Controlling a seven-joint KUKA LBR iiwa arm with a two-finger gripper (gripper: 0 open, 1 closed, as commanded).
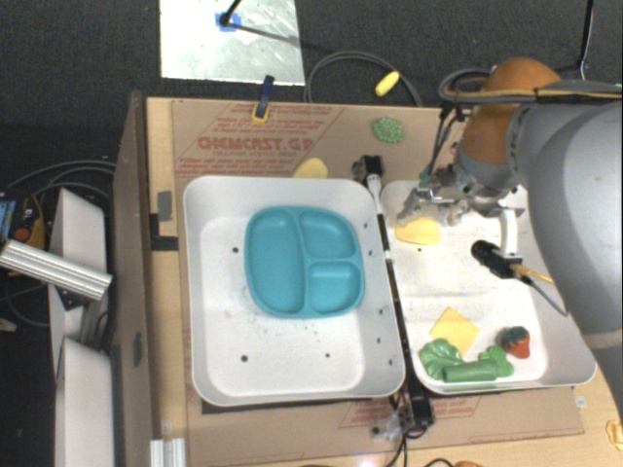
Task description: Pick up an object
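Biggest thing here is the grey arm (574, 193), coming in from the right and cut off by the frame edge, with the orange band (506, 95) sitting above the wrist. Under everything is a brown cardboard sheet (243, 139) with red print across the far end. The big line looks like "CHEMCAST GP" to me; the smaller lines around it are too blurry to read.

The left bin (209, 300) holds a teal divided plate (302, 261) with three compartments, lying flat in the middle. The right bin (438, 280) has the small stuff. Beyond the bench there's a shiny foil sheet (243, 37) on the dark floor.

The gripper (435, 205) is at the far end of the right bin, right over a pale yellow piece (419, 232). Honestly can't tell whether it's open or closed, or whether it's touching that piece at all, since the metal bits blur together.

At the near end of that bin are a yellow wedge (455, 331), some green pieces (465, 365) just beside it, and a red piece (516, 341) with a green top, close to the arm's edge. No idea what the green ones are.

On the cardboard behind the bins sit a green round thing (389, 129) and a yellow lump (311, 169), which is half hidden by the left bin's rim.
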